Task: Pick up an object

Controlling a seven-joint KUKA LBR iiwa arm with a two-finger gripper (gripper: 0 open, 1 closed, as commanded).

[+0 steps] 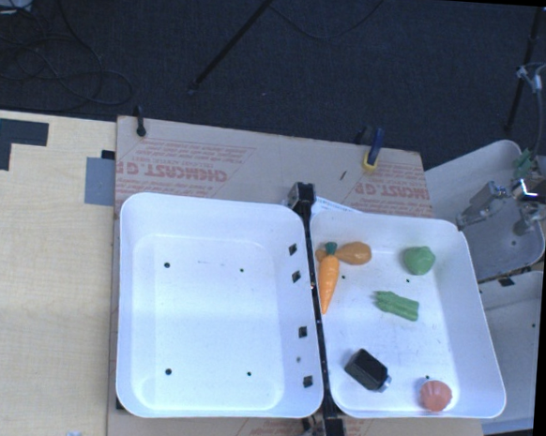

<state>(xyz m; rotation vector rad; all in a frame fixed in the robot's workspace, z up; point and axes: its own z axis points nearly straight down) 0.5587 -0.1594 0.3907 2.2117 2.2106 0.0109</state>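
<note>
Nearest the camera, a pink ball point(435, 395) sits in the right bin's point(484, 347) front corner, with a black block point(367, 370) just left of it. Farther back lie a green pod point(398, 306), a carrot point(326, 281) against the divider, an orange lump point(354, 254) touching the carrot's top, and a green ball point(419, 260). Beside it stands the left bin point(150, 222). Both rest on cardboard point(258, 169). Whether the hand is apart or together, I cannot tell.
</note>
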